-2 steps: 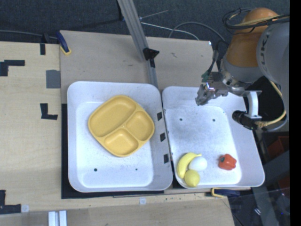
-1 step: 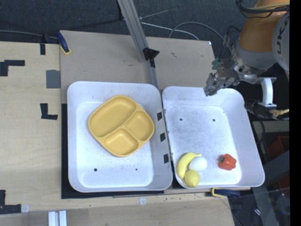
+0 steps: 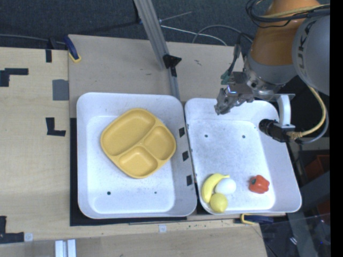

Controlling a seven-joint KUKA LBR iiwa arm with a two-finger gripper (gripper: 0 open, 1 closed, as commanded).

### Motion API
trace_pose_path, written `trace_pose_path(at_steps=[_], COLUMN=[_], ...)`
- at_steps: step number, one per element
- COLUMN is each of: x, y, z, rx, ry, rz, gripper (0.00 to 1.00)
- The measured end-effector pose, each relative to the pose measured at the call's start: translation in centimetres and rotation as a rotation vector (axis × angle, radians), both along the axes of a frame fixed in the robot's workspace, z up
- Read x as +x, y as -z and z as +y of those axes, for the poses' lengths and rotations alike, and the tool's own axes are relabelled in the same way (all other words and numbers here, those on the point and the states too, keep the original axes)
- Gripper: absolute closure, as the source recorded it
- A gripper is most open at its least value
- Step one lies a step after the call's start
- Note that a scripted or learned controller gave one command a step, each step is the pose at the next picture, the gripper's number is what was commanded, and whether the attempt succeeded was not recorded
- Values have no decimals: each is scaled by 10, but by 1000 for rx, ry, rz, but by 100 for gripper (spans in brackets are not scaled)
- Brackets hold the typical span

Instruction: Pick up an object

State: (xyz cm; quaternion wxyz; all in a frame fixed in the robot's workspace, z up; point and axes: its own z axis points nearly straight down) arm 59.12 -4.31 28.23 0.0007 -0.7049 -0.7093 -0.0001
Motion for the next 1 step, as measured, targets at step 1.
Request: trace_pose_path(at_steps=[1], x=[-14], y=[23], z=[49], rx=[0], ry=[0], rz=[3], gripper=[100])
